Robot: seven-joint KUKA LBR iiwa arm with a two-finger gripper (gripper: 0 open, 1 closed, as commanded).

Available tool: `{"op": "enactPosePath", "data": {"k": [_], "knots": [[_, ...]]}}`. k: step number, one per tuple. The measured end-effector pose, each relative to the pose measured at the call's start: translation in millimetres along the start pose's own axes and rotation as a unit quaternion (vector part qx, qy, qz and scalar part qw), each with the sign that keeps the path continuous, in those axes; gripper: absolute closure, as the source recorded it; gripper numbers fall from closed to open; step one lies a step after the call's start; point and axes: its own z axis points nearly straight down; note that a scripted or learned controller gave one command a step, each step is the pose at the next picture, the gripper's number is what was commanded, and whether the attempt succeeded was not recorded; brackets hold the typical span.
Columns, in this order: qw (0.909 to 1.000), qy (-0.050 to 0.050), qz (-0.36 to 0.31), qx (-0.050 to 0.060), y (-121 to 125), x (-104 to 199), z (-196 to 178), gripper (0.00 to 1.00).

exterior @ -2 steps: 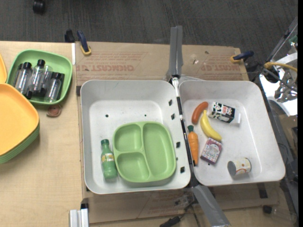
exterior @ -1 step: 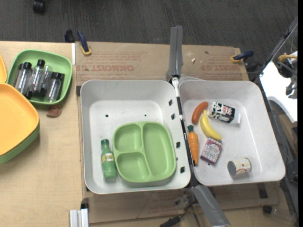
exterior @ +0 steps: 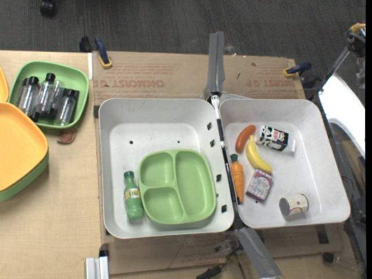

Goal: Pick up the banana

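Whether the gripper is released or clenched cannot be told here, and nothing is seen grasping the banana [exterior: 254, 156], so the step in hand is judged to be the approach, with the pick not yet begun. The banana lies flat on the floor of the right bin [exterior: 325, 156], left of the bin's centre, its long axis running from about 11 o'clock to 5 o'clock. Taking the banana as the dial's centre, a red-orange sausage-shaped toy [exterior: 244, 137] sits at 11 o'clock, touching or nearly touching the upper tip. A cow-patterned milk carton [exterior: 273, 138] lies just beside at 2 o'clock. A carrot [exterior: 237, 178] lies near at 8 o'clock, against the bin's left wall. A small purple packet [exterior: 260, 186] lies just beside the lower tip at 6 o'clock, and a tipped paper cup [exterior: 294, 204] lies well apart at 5 o'clock. The next move probably calls for a descent over the banana's mid-length, with the closing direction across its short axis, where the neighbours leave most room. The left bin [exterior: 116, 132] holds a green compartment tray [exterior: 177, 186] and a green bottle [exterior: 132, 195].
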Motion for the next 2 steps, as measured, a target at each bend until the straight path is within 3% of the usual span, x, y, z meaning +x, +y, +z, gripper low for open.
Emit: {"op": "enactPosePath", "data": {"k": [1, 2], "knots": [[0.9999, 0.0, 0.011, 0.0, 1, 5, -34, 1.0], [0.9999, 0.0, 0.014, 0.001, -59, -33, 151, 1.0]]}}
